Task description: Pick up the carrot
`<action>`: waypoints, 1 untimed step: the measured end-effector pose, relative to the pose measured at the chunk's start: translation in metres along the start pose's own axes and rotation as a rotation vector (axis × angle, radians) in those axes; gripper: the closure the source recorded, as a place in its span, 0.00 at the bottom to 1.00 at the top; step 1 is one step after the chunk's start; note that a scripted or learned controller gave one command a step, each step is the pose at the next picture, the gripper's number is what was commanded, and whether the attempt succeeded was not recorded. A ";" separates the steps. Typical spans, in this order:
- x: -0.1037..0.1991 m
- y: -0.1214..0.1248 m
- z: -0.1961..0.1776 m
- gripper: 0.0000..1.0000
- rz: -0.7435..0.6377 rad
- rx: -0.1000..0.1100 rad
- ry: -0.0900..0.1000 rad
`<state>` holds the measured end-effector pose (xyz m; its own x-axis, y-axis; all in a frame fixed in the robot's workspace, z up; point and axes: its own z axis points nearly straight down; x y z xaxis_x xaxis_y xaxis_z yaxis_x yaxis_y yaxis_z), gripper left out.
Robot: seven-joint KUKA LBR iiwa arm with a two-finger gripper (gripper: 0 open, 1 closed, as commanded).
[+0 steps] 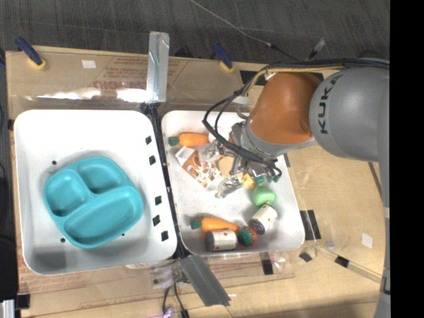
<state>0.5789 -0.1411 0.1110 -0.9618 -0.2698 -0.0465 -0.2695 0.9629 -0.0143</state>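
Gripper [232,184] down in the right bin [291,234], buried in clutter, so can't tell if spread or pinching anything. Arm [351,114] reaching in from the right, orange band [285,108] over the bin. One carrot [193,139] by the back-left corner, another carrot [218,224] near the front.

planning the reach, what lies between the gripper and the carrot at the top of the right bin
In the camera view, a crumpled orange-and-white packet lies between the gripper and the carrot.
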 end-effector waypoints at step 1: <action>0.032 0.013 -0.003 0.00 -0.202 0.011 -0.006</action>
<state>0.5447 -0.1373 0.1121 -0.8879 -0.4577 -0.0474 -0.4564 0.8891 -0.0350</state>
